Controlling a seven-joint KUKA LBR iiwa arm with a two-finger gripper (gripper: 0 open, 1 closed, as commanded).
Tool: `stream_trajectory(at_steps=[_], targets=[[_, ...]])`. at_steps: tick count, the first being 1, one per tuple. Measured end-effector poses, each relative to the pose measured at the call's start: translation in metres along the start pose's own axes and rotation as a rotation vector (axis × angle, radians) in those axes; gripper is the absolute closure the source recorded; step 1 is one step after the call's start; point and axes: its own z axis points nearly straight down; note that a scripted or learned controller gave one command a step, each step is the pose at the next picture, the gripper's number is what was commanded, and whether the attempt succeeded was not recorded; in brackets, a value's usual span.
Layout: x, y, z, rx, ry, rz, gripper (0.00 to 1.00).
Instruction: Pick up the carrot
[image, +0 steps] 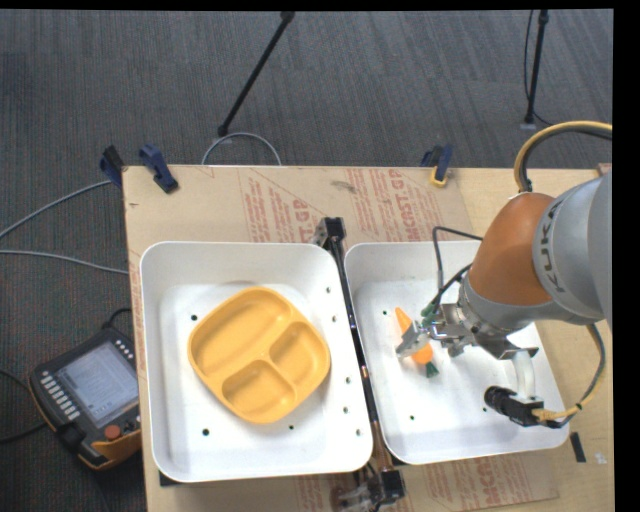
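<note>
Near the left wall of the right bin, the gripper sits over the carrot, though whether it is parted or clamped cannot be told.

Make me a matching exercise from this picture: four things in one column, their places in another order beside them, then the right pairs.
Things:
1. yellow plate
2. carrot
3. end effector
4. handheld controller

Places:
A. on the floor, left of the bench
B. in the left bin
C. in the right bin
D. right at the carrot, over the right bin

Pairs: 1-B, 2-C, 3-D, 4-A
</note>
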Motion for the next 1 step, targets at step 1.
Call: stream_trajectory(at_steps=[1], targets=[[-0.0011, 0.0008, -0.0110, -0.002, 0.001, 0.005, 1.00]])
